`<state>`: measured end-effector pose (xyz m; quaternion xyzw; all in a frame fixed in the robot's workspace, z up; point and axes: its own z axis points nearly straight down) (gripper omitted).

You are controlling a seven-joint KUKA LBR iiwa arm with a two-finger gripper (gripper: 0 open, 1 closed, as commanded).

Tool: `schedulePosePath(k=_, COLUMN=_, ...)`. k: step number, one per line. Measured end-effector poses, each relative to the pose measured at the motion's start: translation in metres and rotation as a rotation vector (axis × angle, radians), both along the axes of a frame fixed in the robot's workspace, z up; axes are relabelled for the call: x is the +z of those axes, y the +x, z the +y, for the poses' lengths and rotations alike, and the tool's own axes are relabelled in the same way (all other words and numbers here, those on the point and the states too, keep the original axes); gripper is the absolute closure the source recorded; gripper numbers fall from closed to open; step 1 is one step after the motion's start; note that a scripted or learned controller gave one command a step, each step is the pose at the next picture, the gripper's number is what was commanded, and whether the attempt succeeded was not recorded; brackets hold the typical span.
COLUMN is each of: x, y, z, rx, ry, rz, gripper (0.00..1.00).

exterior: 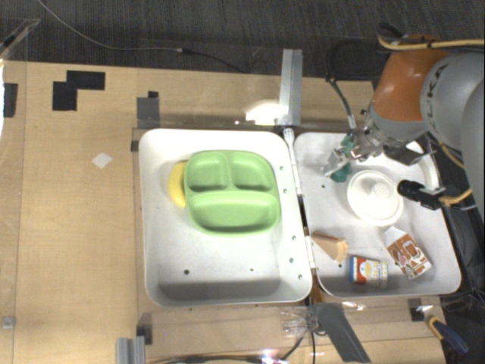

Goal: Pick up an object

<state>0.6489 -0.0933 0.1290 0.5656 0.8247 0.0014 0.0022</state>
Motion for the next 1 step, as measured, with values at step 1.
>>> schedulePosePath(k=1, x=0.1160, y=-0.0161, z=0.1161, rx=-0.096, ry=0.002, rz=-0.003, gripper=1.00)
